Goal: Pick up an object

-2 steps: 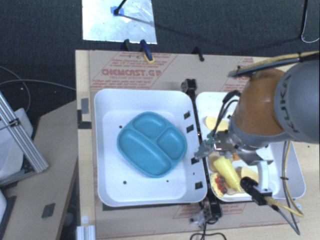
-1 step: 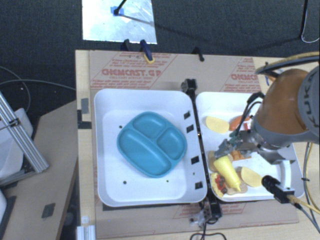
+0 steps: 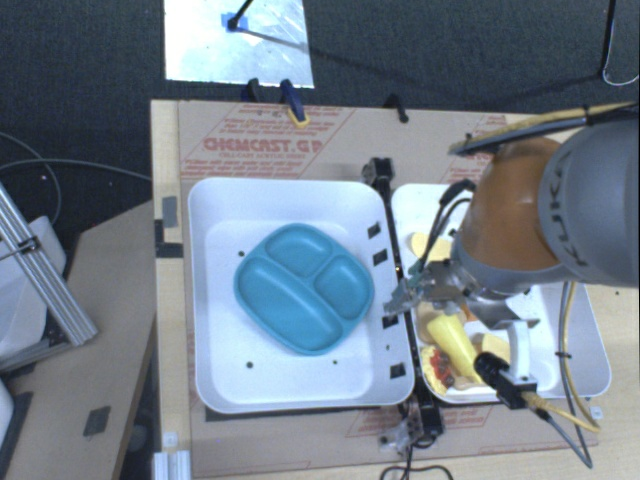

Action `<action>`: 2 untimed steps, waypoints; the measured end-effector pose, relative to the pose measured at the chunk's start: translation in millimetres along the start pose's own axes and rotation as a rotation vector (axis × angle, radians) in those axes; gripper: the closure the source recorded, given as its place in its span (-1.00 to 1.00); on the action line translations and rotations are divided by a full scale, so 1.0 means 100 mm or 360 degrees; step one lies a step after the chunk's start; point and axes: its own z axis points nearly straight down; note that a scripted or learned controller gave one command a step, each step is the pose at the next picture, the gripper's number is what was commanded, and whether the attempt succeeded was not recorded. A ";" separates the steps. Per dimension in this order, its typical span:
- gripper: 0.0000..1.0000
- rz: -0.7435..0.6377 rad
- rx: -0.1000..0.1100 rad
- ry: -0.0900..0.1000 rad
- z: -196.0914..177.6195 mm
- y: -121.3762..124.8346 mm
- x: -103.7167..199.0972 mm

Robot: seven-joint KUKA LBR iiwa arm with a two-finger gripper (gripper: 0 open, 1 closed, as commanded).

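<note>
A yellow banana-like object (image 3: 452, 338) lies in the right bin (image 3: 590, 363), near its front left corner, beside some small reddish and yellow pieces (image 3: 440, 370). Another yellow piece (image 3: 418, 242) shows near the bin's left wall. The arm's orange band and grey wrist (image 3: 510, 218) hang over this bin, hiding most of its floor. The gripper (image 3: 440, 293) reaches down just above the yellow object, and dark parts of it hide the tips.
The left bin (image 3: 215, 368) holds a blue divided plate (image 3: 302, 286) at its middle. Black clips (image 3: 380, 258) run along the seam between the bins. A cable (image 3: 575, 423) trails from the arm past the right bin's front edge.
</note>
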 end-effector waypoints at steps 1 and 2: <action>-1.00 0.0031 0.0006 -0.0011 0.36 -0.03 -1.11; -1.00 0.0016 0.0001 -0.0001 1.01 -0.01 -0.94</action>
